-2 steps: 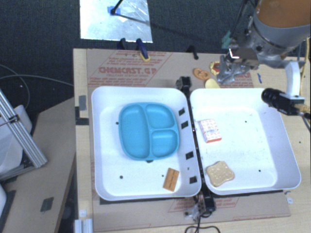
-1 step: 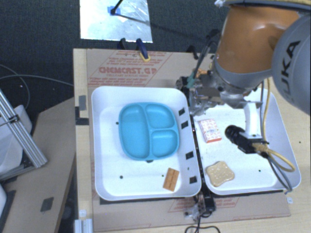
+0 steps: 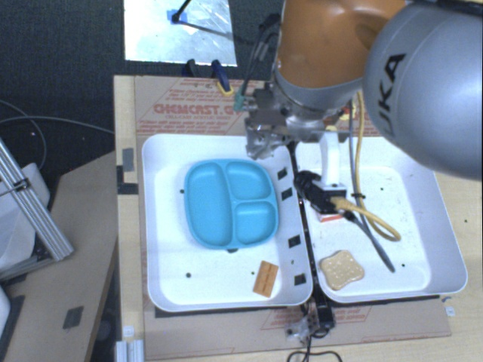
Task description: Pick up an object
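The gripper (image 3: 257,148) hung low over the far side of the left bin (image 3: 161,225), just beside the far right corner of the blue divided plate (image 3: 230,204). Nothing could be seen held in it. From this slanted view, with the wrist crowding over it, it could not be told whether the gripper was spread or closed, nor whether it touched the plate's rim.

The step in hand looked like the approach: the arm was placed above a target and nothing was lifted yet. The plate lay flat in the middle of the left bin and was the nearest candidate. A small tan wafer block (image 3: 265,278) lay near that bin's front edge, well apart from the gripper. A pale toast-shaped piece (image 3: 342,269) rested toward the front of the right bin (image 3: 434,236).

If the plate was the aim, the next move likely called for settling over its raised rim and pinching that thin edge, since the flat body offered no grip; a slip off the smooth plastic seemed a fair risk
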